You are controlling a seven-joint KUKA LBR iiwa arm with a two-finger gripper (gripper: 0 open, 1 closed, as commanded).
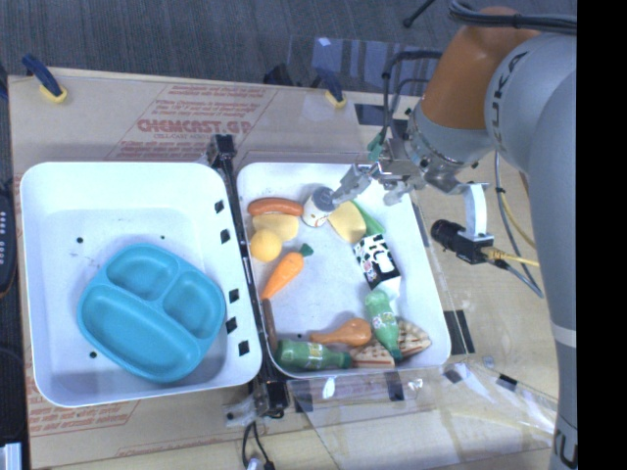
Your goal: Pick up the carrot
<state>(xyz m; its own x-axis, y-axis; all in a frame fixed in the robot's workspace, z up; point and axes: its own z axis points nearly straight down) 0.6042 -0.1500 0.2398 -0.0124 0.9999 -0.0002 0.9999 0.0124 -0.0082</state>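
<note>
A: Where's the carrot (282, 273)?

B: Right bin (421, 262), left-centre of the floor, lying at a slant w/ green tip up-right, orange body pointing down-left. Just below a yellow lemon (265, 246), nearly touching it. Nothing on top of it.

A: And the gripper (338, 194)?

B: Up at the back of the same bin, reaching in from the right. Metal fingers point left-down, tips right by a small white round piece (315, 211) & the yellow cheese wedge (348, 221). Can't tell how far the fingers are apart, too small & cluttered there. Can't see anything clamped btwn them. Well apart from the carrot.

A: Other stuff in that bin?

B: Hot dog sausage (275, 207) at back-left, pale yellow item (278, 225) under it. Black-and-white cow-print carton (375, 259) mid-right. Front edge: green bottle (312, 354) lying flat, chicken drumstick (345, 335), another green bottle (383, 321) w/ white label, toast-like slice (411, 339) in the front-right corner.

A: Left bin?

B: Left bin (59, 204) holds a blue divided plate (152, 310), three compartments, sitting toward the front. Bins rest on a cardboard sheet (196, 116).
</note>
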